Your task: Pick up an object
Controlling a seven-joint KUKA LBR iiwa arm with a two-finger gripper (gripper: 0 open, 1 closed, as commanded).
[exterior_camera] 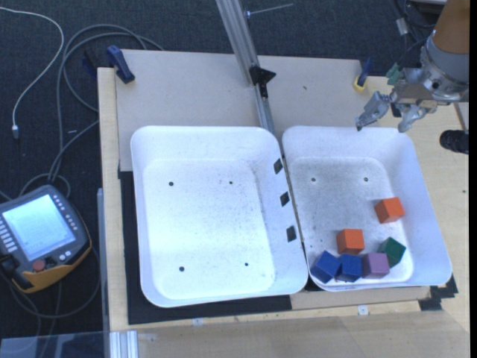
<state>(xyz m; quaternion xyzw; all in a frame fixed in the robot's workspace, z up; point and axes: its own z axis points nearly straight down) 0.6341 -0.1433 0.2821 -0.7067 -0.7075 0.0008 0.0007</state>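
6 small blocks [358, 248] crowd the lower right corner of the right bin [417, 162]. At upper right, the gripper [387, 115] hangs open and empty above the bin's rim. Tightly packed blocks could block its fingers.

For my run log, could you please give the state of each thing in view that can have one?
gripper: open, holding nothing, above the right bin's far rim.
right bin: holds six blocks near its front.
left bin: no blocks in it.
handheld screen: lit.
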